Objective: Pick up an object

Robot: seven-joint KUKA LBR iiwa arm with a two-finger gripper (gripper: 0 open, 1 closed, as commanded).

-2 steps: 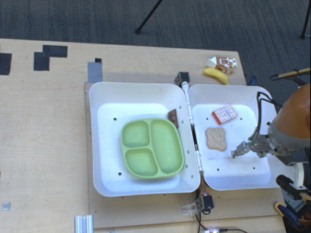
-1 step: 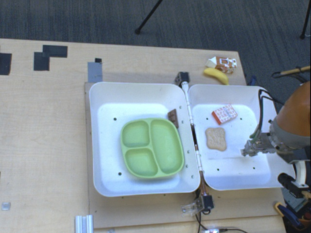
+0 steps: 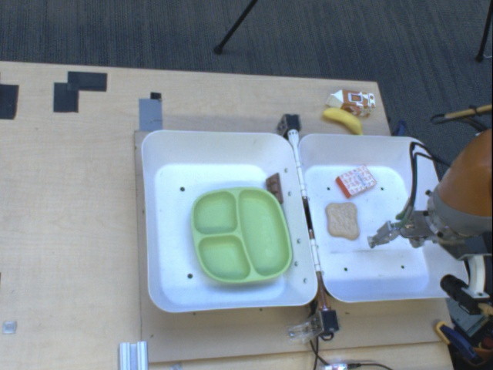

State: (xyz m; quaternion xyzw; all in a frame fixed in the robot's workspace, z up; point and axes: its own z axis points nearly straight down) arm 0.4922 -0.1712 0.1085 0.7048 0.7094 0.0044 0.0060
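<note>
My fingers (image 3: 383, 237) hover low in the right bin (image 3: 368, 284), just right of the slice of bread (image 3: 343, 220); I cannot tell whether they are spread or closed, and nothing shows between them. The bread is a pale tan, speckled, roughly square slab lying flat on the bin floor. Just above it lies a small red-and-white patterned packet (image 3: 356, 181), tilted. Left of the bread, in the other bin (image 3: 166, 230), sits a light green divided plate (image 3: 241, 236) with a small brown object (image 3: 273, 183) at its upper right edge. Beyond the bread's bin, on the desk (image 3: 69, 230), lies a yellow banana (image 3: 342, 119).
</note>
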